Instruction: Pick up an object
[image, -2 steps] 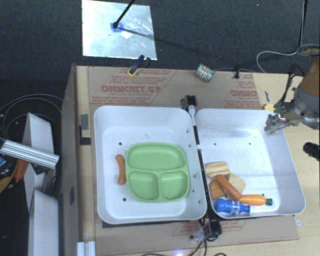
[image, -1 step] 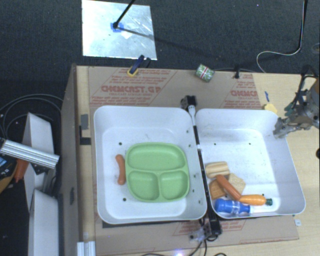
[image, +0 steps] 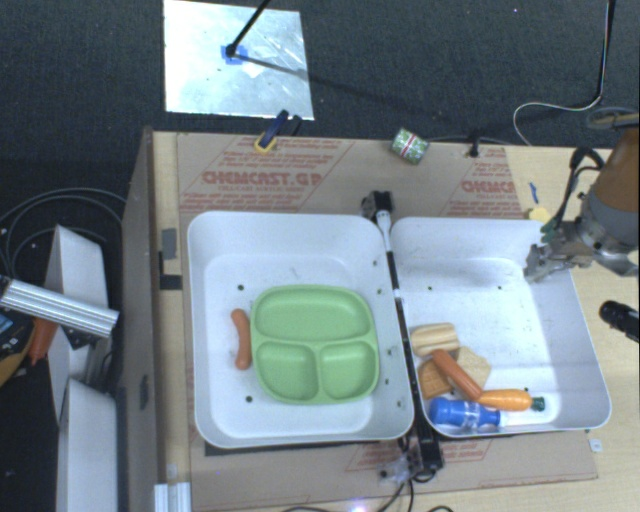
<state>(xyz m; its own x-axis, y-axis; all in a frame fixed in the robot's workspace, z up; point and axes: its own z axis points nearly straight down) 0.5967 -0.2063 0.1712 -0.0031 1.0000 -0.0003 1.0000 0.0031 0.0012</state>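
Looking down on the bench, the grey arm with the orange band comes in from the right and its two-finger gripper (image: 540, 262) sits over the right edge of the right white bin (image: 500, 250), up toward that bin's far right corner — honestly can't tell how far the fingers are spread, it's too small and dark there, and nothing shows between them. The stuff to grab is all bunched in the near left corner of that bin: a tan wooden block (image: 434, 338) beside the left wall, a reddish-orange toy sausage (image: 456, 374) lying slantwise across a brown bread-like piece (image: 472, 370), an orange toy carrot (image: 505, 399) just toward the near edge, and a blue plastic bottle (image: 462, 413) right against the near wall. Over in the left white bin (image: 215, 300) there's a green three-compartment plastic plate (image: 315, 342) in the middle, with another orange toy sausage (image: 240, 338) lying just beside the plate's left edge — well apart from the gripper.
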